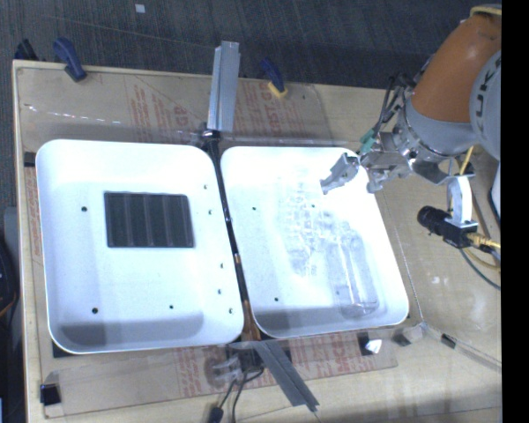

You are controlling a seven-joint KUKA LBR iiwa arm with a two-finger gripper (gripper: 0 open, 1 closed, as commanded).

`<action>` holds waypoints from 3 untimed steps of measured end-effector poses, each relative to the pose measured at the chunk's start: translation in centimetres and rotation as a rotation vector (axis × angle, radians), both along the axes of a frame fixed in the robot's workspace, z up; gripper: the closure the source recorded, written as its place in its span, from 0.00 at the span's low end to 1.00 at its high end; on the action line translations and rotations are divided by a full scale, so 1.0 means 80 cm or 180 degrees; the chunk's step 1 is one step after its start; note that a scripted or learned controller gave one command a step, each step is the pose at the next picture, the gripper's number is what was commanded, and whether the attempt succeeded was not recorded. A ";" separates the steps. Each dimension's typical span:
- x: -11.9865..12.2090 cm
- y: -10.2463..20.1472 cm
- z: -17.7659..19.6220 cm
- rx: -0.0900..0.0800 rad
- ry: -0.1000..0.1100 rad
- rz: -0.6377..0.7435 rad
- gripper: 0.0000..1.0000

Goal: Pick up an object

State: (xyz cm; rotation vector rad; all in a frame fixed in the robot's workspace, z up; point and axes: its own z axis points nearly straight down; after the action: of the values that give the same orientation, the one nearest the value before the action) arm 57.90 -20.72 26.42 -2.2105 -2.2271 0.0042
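Observation:
A dark ribbed rectangular pad (148,219) lies flat in the left bin (62,307), a little left of its middle. Clear plastic items (322,236) lie in the right bin (273,320), faint against the white floor and running from the middle toward the near right corner. My gripper (355,177) hangs over that bin's far right corner, above and to the right of the clear items. Its fingers (338,174) are open with nothing between them.
A metal bar (223,86) stands at the back between the bins, and another bracket (278,377) sits at the front. Blue clamps (69,58) hold the board's far edge. A black part with cables (445,225) hangs beside the arm on the right.

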 end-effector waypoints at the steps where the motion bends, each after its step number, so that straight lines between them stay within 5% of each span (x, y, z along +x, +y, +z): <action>1: 0.014 -0.001 -0.071 -0.0001 0.0001 -0.0105 0.00; 2: 0.014 -0.001 -0.071 -0.0001 0.0000 -0.0106 0.00; 3: 0.015 0.000 -0.058 0.0001 0.0004 -0.0085 1.00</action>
State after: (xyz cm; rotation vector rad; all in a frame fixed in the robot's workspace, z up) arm 59.08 -20.68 21.75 -2.2393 -2.1964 0.0051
